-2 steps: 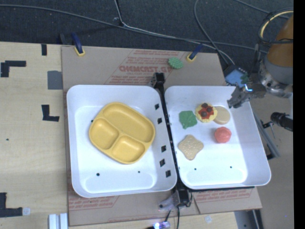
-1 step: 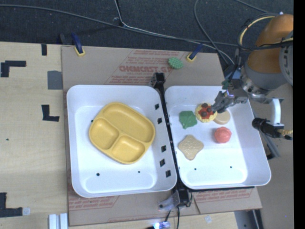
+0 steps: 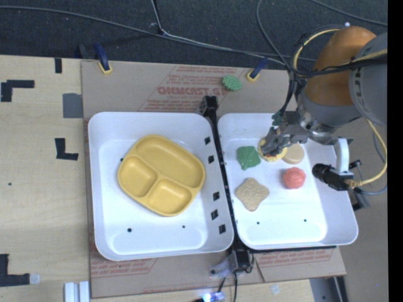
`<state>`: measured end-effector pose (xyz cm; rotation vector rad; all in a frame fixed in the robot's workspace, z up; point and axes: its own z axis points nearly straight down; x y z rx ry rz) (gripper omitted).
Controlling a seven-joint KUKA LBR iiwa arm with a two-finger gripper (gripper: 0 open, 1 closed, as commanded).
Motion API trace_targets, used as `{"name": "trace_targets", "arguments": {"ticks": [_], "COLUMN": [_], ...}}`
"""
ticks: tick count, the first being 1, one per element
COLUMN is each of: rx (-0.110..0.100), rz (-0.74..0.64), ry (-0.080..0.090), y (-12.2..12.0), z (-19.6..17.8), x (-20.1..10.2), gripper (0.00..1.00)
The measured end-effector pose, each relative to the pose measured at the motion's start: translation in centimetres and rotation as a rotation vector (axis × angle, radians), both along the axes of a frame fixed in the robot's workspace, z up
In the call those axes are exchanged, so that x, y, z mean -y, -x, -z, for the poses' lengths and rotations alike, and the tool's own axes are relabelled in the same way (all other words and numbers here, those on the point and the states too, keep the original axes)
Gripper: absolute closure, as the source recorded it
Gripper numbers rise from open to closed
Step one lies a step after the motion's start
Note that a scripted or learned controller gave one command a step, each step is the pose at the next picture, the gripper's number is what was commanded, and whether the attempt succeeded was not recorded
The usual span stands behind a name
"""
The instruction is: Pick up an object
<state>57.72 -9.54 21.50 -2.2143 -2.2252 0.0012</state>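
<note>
A wooden counter (image 3: 38, 187) seen from above carries two shallow white bins side by side on a sheet of printed cardboard (image 3: 170, 90). The left bin (image 3: 104, 231) holds a yellow divided plate (image 3: 161, 175) with three compartments, lying roughly in its middle. The right bin (image 3: 334, 228) holds several small toy foods: a green leafy piece (image 3: 248, 157) near the dividing wall, a tan cracker-like piece (image 3: 252, 194) just below it, a red round piece (image 3: 293, 178) further right, and a pale round piece (image 3: 294, 155) above the red one. A grey arm with an orange band (image 3: 337, 58) reaches in from the right, and its end effector (image 3: 273, 145) is lowered into the upper part of the right bin, between the green piece and the pale round piece, over a small yellowish item (image 3: 274, 157) that peeks out from under it. The end effector is dark and seen from above, so whether it is wide, narrow or gripping anything cannot be told. A small green object (image 3: 232, 83) lies on the cardboard outside the bins, near the top. As a judgement, the task looks to be at the reaching or grasping stage: the arm is down at a candidate object, but every visible item appears to rest on the bin floor, so a secure grip and the lift remain to be done.
</note>
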Motion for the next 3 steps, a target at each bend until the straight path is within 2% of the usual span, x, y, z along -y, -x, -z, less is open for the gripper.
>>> {"name": "trace_targets", "arguments": {"ticks": [1,3], "rx": [0.001,-0.001], "rz": [-0.002,-0.001], "ry": [-0.001,0.000], "y": [-0.1,2.5], "z": [-0.5,0.4], "x": [-5.1,-14.5], "gripper": [1.00,1.00]}}
